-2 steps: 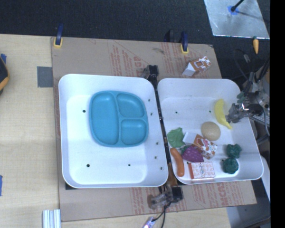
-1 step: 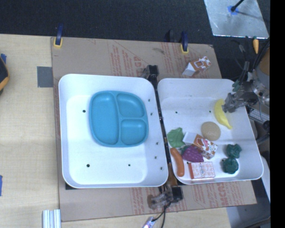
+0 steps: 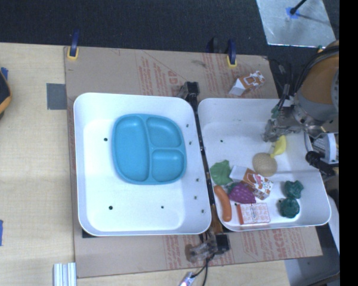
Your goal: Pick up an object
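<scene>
Yellow piece: a small yellow piece lies in the far right part of the right bin, just beside the end effector's tip
End effector: the end effector hangs low over the far right of the right bin, its tip touching or nearly touching the yellow piece; whether it is spread or pressed together cannot be told, and nothing can be seen held in it
Arm: the grey arm with its orange band comes in from the right edge
Other things in the right bin: a tan round lump sits just near-left of the yellow piece; nearer lie a green leafy piece, a purple bunch, an orange sausage shape, a small printed packet, a flat carton and two dark green pieces at the right
Left bin: the left bin holds a blue divided plate near its middle
Bench: both bins rest on brown cardboard on the bench; a small packet lies on the cardboard beyond the right bin
</scene>
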